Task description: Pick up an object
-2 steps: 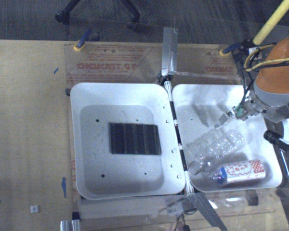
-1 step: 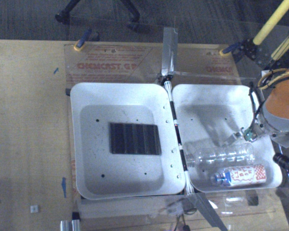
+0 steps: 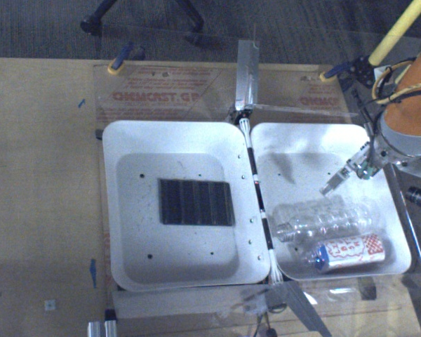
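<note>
The right bin [image 3: 295, 146] has the grey arm [image 3: 407, 128] reaching over its right rim, with the gripper [image 3: 335, 184] low over the bin floor and nothing visible between its fingers; how far apart they stand cannot be told from this slanted view. Just below the gripper, apart from it, a clear ribbed plastic bottle [image 3: 323, 220] lies on its side across the bin's lower half. Below the bottle, a smaller red-and-white patterned can [image 3: 351, 250] with a blue end lies against the bottom wall.
</note>
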`<move>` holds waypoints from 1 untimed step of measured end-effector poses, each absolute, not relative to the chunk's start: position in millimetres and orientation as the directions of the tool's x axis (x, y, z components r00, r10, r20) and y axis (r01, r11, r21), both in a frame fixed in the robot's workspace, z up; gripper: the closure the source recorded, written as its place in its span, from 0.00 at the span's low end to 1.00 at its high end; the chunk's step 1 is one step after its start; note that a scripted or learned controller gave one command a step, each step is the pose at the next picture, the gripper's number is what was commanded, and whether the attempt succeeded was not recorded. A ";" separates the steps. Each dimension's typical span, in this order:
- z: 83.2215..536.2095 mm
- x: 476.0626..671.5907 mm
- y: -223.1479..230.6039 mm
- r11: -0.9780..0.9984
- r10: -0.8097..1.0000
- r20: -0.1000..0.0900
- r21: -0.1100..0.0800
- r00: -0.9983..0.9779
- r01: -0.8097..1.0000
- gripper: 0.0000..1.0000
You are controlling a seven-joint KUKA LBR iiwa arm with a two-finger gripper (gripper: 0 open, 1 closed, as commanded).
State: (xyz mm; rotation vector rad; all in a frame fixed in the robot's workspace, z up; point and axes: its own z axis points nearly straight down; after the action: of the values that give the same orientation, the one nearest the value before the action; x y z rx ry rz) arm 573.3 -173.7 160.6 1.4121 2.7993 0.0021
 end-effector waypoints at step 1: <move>166.8 571.7 -179.4 0.625 0.781 -0.006 0.004 -0.625 0.781 0.00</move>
State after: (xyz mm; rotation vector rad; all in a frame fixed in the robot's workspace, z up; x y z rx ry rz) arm 571.7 -179.4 166.8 1.3579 2.8254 0.0019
